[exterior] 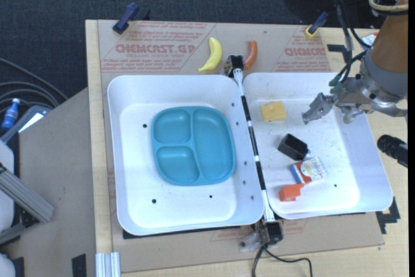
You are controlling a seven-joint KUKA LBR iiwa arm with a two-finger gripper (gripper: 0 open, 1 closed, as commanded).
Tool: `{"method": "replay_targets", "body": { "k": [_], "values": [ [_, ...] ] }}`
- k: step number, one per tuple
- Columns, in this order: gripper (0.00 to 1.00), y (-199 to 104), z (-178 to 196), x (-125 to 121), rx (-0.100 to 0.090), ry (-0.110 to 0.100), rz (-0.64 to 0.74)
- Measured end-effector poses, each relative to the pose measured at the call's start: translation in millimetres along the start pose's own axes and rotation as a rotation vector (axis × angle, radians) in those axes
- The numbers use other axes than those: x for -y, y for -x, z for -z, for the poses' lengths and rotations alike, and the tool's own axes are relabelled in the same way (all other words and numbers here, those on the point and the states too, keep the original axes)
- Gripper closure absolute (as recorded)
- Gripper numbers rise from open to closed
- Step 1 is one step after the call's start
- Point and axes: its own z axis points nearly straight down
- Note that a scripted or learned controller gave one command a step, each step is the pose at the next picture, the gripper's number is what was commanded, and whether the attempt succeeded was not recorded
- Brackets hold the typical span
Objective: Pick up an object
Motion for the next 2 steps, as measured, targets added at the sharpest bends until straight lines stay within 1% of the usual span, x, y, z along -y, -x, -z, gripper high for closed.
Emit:
{"method": "replay_targets", "body": {
  "k": [1, 2],
  "values": [
    [0.00, 30, -103, -12, 0.000, -0.001, -0.001],
    [0.00, 19, -167, -55, 0.001, 0.002, 0.000]
  ]
}}
